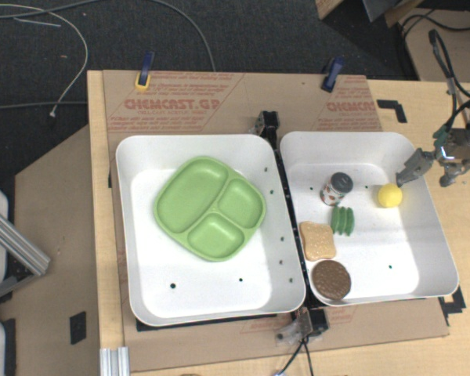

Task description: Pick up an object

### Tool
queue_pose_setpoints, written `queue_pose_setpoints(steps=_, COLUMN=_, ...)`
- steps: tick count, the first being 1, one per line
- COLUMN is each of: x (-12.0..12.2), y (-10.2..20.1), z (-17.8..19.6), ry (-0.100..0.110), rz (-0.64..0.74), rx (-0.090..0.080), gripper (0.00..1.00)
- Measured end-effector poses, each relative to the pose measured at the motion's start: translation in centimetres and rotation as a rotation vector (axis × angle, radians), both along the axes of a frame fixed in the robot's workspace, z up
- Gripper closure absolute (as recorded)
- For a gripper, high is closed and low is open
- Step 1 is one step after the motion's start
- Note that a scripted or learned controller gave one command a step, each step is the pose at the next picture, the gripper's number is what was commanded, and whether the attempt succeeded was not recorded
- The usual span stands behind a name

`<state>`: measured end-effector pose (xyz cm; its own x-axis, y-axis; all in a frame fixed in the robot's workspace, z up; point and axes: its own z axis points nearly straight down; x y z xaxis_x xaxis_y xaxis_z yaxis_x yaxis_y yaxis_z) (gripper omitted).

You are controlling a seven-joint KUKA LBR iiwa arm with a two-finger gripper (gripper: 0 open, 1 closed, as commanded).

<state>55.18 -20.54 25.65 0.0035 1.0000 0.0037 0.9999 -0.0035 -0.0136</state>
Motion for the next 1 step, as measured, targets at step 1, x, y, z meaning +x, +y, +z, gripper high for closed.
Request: queue_pose_setpoints(steps=1, x=0.25, y=0.08, z=0.71, ry=-0.013, rz=0.004, rx=-0.003, gripper=0.00)
